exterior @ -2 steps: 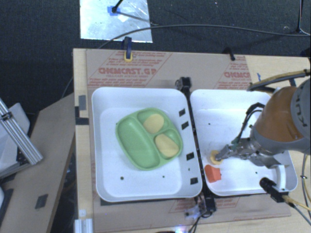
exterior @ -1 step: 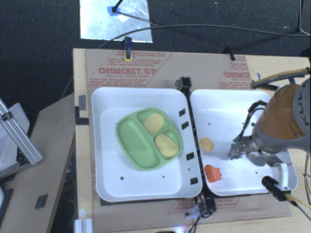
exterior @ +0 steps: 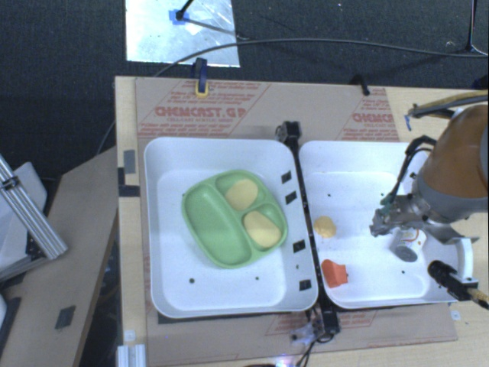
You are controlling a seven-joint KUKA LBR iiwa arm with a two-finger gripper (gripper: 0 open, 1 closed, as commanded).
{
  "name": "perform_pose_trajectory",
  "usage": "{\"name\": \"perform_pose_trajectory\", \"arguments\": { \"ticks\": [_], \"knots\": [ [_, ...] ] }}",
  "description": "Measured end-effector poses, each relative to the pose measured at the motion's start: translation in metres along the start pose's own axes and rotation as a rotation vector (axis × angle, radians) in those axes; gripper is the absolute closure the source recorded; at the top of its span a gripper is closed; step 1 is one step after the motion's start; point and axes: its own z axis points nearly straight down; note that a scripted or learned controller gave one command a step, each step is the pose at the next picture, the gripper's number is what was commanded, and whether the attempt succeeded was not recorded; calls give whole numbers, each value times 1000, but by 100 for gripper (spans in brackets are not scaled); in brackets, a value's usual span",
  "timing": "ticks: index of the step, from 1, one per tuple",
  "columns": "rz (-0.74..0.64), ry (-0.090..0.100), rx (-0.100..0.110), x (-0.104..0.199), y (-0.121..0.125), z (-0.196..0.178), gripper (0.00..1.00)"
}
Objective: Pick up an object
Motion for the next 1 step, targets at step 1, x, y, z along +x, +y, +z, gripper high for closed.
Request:
{"name": "perform_pose_trajectory", "arguments": {
  "ticks": [1],
  "knots": [
    [0, 0, 1, 2, -2, -44, 100]
  ]
}}
